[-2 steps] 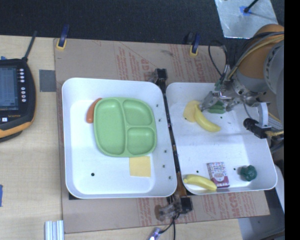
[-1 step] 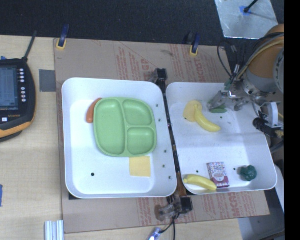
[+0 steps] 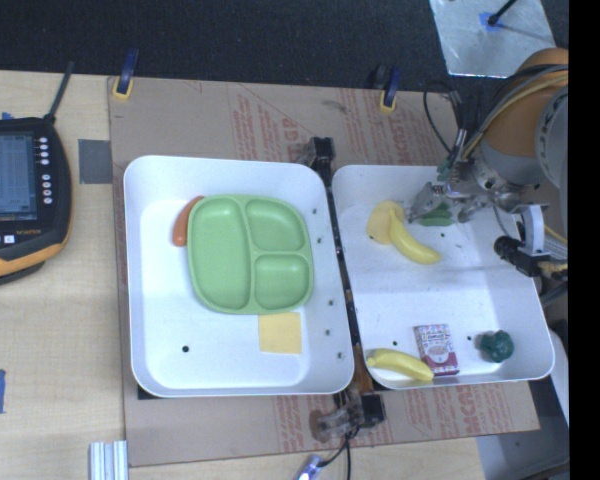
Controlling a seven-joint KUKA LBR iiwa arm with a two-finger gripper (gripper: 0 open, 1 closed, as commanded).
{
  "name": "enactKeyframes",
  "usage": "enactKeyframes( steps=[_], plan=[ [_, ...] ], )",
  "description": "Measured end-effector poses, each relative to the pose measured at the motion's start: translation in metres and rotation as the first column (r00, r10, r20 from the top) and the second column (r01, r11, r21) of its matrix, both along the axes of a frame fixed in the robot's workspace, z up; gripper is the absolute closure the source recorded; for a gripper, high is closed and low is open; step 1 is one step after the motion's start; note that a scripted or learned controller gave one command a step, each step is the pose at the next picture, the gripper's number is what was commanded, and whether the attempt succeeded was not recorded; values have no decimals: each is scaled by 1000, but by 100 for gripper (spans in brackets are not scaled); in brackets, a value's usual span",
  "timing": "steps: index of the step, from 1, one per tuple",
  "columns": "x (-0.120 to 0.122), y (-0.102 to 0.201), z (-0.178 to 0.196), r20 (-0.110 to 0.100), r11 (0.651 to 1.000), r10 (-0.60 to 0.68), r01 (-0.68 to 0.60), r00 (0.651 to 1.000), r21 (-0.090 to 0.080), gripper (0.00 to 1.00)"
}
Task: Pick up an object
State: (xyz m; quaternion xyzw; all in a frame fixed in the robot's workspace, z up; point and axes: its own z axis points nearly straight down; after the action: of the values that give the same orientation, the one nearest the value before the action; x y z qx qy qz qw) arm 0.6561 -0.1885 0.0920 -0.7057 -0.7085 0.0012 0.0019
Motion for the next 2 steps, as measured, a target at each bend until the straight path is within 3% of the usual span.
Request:
enactKeyframes(
  steps=[1,2],
  plan=[
    [0,-23,0,3,1000,-1,1,1000,-1,0],
    [0,8,0,0,1000,1,-1,1000,-1,0]
  ],
)
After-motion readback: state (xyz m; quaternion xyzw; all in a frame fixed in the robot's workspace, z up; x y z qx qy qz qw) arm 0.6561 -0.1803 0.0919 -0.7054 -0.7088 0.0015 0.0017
